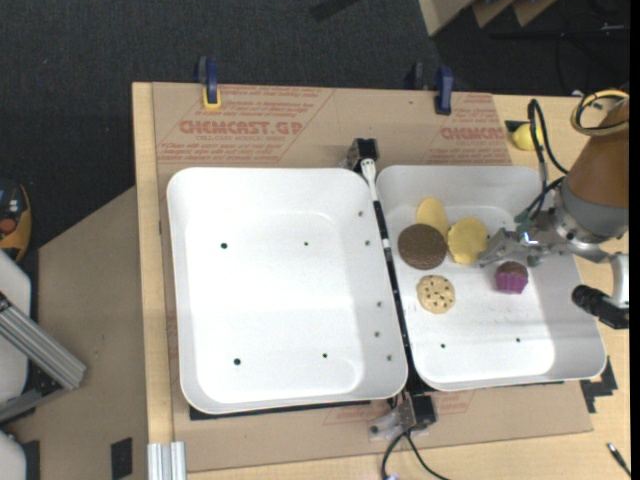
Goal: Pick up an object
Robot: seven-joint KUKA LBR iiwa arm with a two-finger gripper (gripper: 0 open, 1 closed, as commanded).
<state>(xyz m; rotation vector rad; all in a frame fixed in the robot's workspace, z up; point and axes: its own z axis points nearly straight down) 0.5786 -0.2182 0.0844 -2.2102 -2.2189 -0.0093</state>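
Right bin (560,363) held five items: one purple piece (512,277), two yellow pieces (467,240), one brown disc (422,246), one speckled cookie (435,293). All appeared to be small toy foods, judged light, rigid and rather smooth. The purple piece lay just under the gripper (510,250), best taken across its sides. Finger spread could not be told. Left bin (200,268) stood beside it.

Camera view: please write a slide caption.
Hand above the purple object in the right bin, beside cookies and yellow pieces.
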